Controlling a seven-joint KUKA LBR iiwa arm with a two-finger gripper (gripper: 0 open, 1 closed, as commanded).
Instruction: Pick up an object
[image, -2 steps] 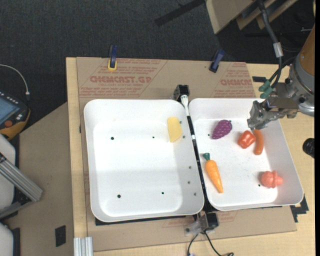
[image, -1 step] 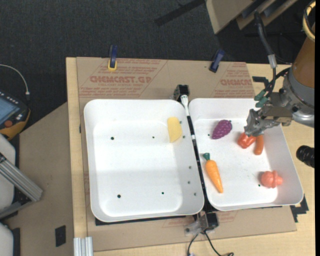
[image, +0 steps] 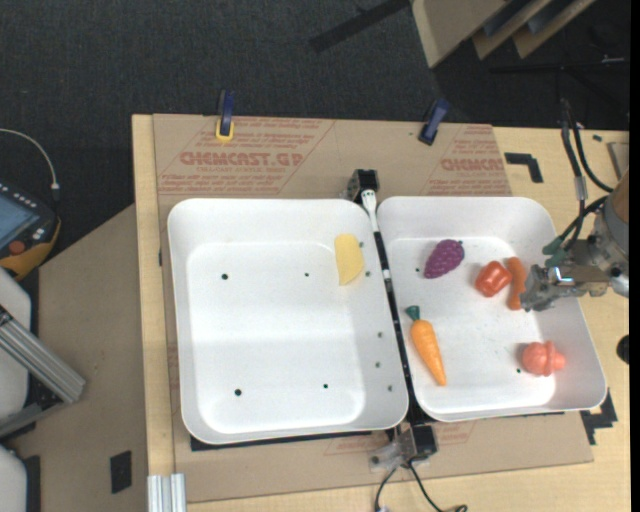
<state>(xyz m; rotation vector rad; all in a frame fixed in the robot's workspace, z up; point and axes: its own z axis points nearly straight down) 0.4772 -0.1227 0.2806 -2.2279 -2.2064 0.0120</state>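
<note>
Your gripper (image: 541, 291) sits low over the right bin's (image: 500, 402) right side, just beside the red pepper (image: 490, 279) and a thin orange stick-shaped piece (image: 516, 283) that touches the pepper; can't tell if anything is grasped. Also in that bin: knobbly purple grapes (image: 443, 258) up and left, a tapered orange carrot (image: 428, 349) with a green top near the divider, a lumpy pink piece (image: 541, 358) below the gripper. Left bin (image: 270, 400) holds one flat pale-yellow slice (image: 348, 260) at its right wall; both bins are smooth white plastic.

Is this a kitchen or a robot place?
Probably a robot test lab: two white bins on a cardboard-covered bench, toy food like a carrot, and a gripper.
</note>
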